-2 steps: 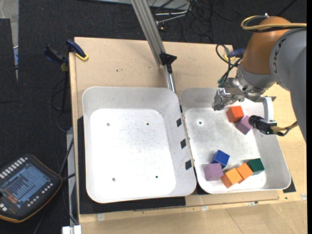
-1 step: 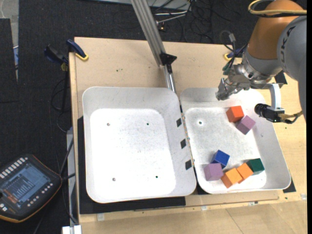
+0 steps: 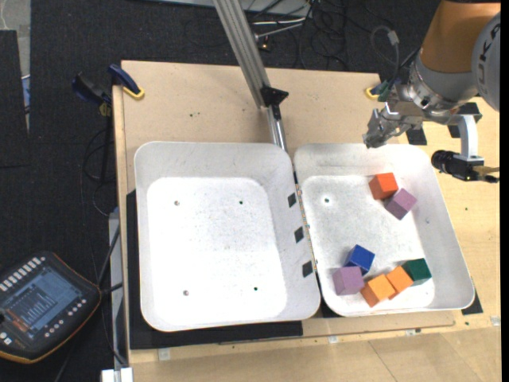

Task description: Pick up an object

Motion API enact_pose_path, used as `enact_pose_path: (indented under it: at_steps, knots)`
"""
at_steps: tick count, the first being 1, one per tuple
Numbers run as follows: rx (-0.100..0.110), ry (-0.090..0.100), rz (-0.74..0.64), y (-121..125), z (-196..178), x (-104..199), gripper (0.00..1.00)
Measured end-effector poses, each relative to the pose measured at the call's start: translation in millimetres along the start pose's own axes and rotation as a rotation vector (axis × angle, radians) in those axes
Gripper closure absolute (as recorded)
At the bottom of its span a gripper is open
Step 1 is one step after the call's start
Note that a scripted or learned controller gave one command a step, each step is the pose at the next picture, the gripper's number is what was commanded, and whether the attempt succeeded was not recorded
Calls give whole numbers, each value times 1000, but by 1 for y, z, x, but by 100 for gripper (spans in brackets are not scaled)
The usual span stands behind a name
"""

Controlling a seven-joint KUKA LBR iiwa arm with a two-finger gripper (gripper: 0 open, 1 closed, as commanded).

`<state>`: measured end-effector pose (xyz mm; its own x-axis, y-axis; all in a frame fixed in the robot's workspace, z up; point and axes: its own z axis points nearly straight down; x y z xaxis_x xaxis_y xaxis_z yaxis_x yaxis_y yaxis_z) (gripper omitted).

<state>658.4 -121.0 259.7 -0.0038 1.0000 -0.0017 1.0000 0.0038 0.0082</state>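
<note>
The right bin (image 3: 445,237) holds several small blocks. An orange block (image 3: 383,185) and a purple block (image 3: 401,203) lie touching near its far side. Near its front sit a blue block (image 3: 361,258), a purple block (image 3: 347,280), an orange block (image 3: 379,286) and a green block (image 3: 417,271), clustered together. My gripper (image 3: 375,138) hangs above the far rim of the right bin, up and left of the far orange block, with nothing visibly between its fingers.
The left bin (image 3: 211,233) lies beside the right one. A slanted metal pole (image 3: 246,46) reaches down to the gap between the bins at the back. A teach pendant (image 3: 40,301) lies on the floor at the lower left. Clamps (image 3: 119,78) sit on the bench's far corners.
</note>
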Motion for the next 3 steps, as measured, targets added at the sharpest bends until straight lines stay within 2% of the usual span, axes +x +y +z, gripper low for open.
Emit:
enact_pose_path:
  at_steps: [1, 2, 3]
  knots:
    - [9, 3, -4, -9, 10, 53, 100]
    - [10, 3, -4, -5, 24, 106, 100]
    - [6, 4, -6, -1, 22, 171, 100]
